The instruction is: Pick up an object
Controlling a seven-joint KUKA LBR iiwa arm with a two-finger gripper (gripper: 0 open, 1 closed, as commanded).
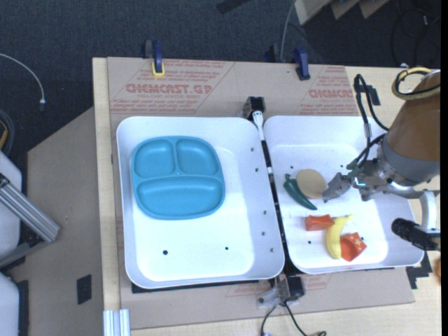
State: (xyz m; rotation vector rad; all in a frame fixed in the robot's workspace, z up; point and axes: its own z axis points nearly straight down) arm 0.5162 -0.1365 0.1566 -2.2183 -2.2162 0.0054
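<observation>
In the right bin (308, 135) lie a tan round object (311, 182), a green pepper (298, 192), a red piece (318, 222), a yellow banana (337, 236) and another red piece (353, 246). My gripper (351, 187) hangs over the bin's right half, just right of the tan object and above the banana. Its dark fingers (336, 187) are spread apart with nothing between them.
The left bin (238, 250) holds a blue divided plate (179, 176) in its upper left part. A black divider with clamps (256, 108) runs between the bins. Cables (365, 103) trail along the arm at the right bin's far corner.
</observation>
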